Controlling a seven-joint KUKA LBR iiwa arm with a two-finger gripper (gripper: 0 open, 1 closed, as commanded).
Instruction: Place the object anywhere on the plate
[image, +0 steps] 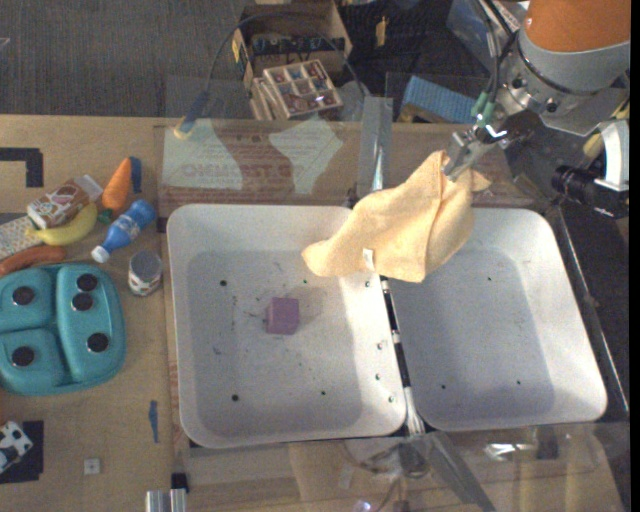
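Camera view: fingers (466, 160) pinching cloth (400, 235) aloft

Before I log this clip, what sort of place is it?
Likely a robotics lab bench: two shallow white bins on wood, a gripper holding up a yellow cloth, and toy food beside a teal plate.

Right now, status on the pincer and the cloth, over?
Pincer shut on the yellow cloth, lifted. Cloth hangs across the seam between both bins. Teal plate on the bench far left. Purple block in left bin.
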